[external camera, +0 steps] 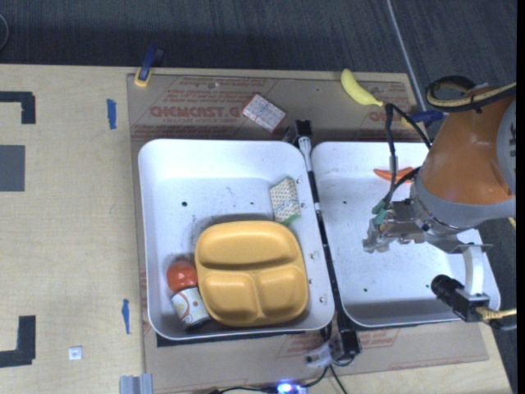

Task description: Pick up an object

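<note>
Nearest to the gripper (382, 238), low in the right bin (353, 298): an orange sliver (387, 173) near the far wall, partly behind the arm. Probably light, thin, slippery; pinch across its narrow width. Finger state: cannot tell

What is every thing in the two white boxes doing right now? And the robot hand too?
Yellow tray: lying flat in the left bin, compartments up.
Small can: on its side, touching the tray's left edge.
Patterned packet: lying by the left bin's right wall, just above the tray.
Orange thing: in the right bin, partly hidden by the arm.
Gripper: over the right bin, nothing seen between its fingers.
</note>
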{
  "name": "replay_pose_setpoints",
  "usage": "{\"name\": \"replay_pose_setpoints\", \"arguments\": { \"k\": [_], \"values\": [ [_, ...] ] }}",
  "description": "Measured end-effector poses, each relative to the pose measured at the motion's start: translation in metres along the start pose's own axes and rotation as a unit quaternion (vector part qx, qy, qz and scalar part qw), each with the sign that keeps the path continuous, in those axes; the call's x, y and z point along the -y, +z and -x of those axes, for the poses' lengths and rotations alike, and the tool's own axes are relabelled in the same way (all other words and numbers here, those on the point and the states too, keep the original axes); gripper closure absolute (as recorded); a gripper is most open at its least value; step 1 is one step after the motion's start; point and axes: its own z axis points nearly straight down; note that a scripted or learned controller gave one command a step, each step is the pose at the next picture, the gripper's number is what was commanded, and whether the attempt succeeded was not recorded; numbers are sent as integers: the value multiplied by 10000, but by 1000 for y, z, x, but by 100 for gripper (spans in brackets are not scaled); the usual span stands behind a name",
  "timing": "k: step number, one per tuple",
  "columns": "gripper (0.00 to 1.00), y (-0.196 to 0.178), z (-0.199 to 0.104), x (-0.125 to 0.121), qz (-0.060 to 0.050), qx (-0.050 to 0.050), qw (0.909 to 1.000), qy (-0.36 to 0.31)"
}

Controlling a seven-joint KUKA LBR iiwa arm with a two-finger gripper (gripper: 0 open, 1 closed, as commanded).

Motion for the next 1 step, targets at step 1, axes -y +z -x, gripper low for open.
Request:
{"name": "replay_pose_setpoints", "arguments": {
  "k": [1],
  "values": [
    [0, 0, 0, 0, 2, 0, 10000, 0]
  ]
}}
